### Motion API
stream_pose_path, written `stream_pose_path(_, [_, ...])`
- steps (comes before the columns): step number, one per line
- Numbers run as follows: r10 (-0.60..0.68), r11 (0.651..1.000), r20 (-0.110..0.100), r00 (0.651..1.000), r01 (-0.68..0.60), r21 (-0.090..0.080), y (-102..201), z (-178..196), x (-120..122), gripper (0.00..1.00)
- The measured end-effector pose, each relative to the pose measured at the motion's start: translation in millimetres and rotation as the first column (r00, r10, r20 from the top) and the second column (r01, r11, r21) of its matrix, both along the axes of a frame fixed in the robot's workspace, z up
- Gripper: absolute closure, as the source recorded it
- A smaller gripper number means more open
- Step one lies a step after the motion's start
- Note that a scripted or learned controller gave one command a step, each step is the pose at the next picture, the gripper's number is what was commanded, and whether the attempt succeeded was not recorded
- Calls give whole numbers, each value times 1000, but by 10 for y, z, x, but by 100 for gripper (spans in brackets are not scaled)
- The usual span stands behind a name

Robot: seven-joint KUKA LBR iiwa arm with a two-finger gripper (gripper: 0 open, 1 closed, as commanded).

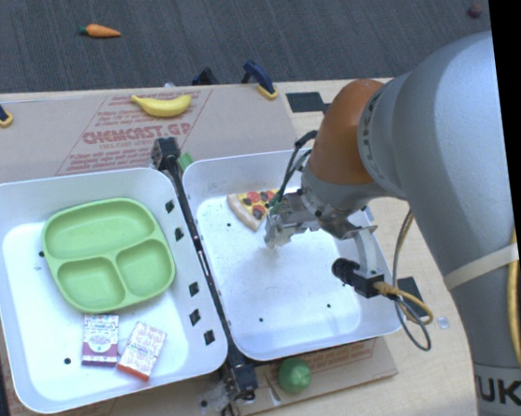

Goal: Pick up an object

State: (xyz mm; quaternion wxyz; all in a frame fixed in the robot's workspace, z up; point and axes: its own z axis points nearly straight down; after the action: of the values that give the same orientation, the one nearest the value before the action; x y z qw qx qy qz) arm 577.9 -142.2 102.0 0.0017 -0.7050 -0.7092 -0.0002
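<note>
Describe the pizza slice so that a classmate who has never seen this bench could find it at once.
Start at the right-hand white bin, the one the grey arm reaches into. Look to its far-left corner, just left of the gripper. The pizza slice lies there: a tan wedge with red and green toppings.

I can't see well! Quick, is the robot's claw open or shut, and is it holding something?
Gripper: over the right bin, beside the pizza slice; open or shut cannot be told, and nothing is seen held.
</note>
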Motion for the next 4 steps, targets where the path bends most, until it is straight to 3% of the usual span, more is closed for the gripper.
stream_pose_path(1, [0, 1000, 0, 1000, 0, 0, 0, -1, -1, 0])
stream_pose_path(2, [1, 1000, -2, 1000, -1, -2, -53, -107, -803, 0])
stream_pose_path(3, [7, 1000, -2, 1000, -7, -3, -51, -4, -794, 100])
stream_pose_path(4, [-1, 1000, 3, 1000, 1, -2, -60, 737, -149, 100])
